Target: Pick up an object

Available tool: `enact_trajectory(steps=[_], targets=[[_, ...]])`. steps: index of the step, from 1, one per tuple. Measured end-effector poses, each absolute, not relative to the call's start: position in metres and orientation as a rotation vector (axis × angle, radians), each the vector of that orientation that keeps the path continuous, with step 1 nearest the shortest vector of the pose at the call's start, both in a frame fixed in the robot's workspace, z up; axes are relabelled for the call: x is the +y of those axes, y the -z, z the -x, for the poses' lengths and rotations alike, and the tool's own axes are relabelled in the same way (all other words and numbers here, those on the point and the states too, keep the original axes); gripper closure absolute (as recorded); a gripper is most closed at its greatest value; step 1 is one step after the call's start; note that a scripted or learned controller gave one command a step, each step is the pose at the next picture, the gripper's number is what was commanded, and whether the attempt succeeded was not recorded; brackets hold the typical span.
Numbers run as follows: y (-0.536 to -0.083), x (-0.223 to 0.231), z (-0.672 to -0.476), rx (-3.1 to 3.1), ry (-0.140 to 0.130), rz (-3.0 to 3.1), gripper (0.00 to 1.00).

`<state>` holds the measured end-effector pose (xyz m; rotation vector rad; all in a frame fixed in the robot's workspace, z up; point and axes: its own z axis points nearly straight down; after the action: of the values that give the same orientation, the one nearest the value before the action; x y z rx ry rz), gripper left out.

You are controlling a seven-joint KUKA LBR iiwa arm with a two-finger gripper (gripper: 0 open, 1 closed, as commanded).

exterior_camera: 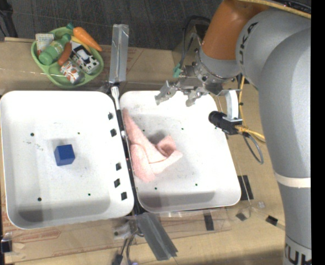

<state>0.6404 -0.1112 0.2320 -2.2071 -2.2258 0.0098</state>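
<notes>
My arm [273, 93] fills the right side of the view, grey with the orange band, bending in over the far edge of the right bin [220, 173]. The counter [151, 57] carries both white bins side by side. The left bin [19, 148] holds a small blue cube [64, 154], sitting alone on its floor, well apart from me. In the right bin lies a pink cloth [148, 150], crumpled, running along the wall nearest the divider and bunched toward the bin's middle. Beyond the left bin, a green bowl [52, 73] of toy food stands on the counter.

My fingers [179, 94] hang spread apart above the far rim of the right bin, with nothing between them. I judge the pick as not yet done: nothing is lifted, and both candidates rest on their bin floors. The cloth is the nearer one, so what is left is the whole grasp: coming down over it, closing, and raising it clear
</notes>
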Motion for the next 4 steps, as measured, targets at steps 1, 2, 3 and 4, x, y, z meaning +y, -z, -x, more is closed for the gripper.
enact_trajectory(steps=[1,2,3,4], targets=[[-0.089,-0.13,-0.604,-2.262,-0.007,2.173,0.0],[-0.088,-0.113,-0.544,-2.285,-0.008,2.147,0.0],[-0.125,-0.137,-0.527,-2.004,-0.006,2.414,0.0],[-0.132,-0.137,-0.527,-2.006,-0.013,2.409,1.0]])
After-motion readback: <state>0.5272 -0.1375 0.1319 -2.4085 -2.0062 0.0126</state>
